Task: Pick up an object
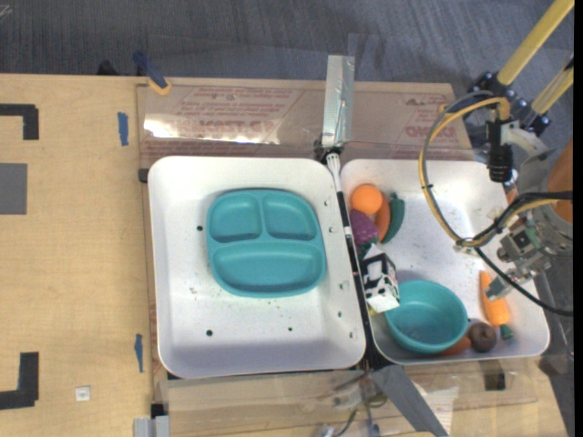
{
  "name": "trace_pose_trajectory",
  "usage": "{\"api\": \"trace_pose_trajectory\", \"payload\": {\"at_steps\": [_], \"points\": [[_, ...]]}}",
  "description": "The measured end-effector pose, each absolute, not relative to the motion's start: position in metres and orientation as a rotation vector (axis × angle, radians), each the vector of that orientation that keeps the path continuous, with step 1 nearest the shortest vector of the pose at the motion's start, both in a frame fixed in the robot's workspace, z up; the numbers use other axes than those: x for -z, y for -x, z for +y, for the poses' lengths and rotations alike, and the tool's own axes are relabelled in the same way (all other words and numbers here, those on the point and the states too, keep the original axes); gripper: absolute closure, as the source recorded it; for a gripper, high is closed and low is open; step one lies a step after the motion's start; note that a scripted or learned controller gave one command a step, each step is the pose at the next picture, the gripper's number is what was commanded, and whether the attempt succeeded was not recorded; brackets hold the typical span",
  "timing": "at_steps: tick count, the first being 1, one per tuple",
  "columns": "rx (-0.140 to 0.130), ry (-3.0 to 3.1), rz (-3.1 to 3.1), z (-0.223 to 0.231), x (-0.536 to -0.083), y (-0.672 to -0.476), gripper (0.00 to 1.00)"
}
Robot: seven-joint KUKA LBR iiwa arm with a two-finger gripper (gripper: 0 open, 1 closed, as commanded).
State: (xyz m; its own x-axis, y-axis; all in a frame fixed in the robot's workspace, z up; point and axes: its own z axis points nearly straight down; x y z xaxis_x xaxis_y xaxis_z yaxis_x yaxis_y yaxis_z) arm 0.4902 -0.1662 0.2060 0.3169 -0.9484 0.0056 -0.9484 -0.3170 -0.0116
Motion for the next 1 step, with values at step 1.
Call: {"api": "trace_pose_trajectory", "payload": {"at_steps": [1], "points": [[-0.016, 2.866, 1.275, -0.1761, -0.0966, -0.5229, 1.0]]}}
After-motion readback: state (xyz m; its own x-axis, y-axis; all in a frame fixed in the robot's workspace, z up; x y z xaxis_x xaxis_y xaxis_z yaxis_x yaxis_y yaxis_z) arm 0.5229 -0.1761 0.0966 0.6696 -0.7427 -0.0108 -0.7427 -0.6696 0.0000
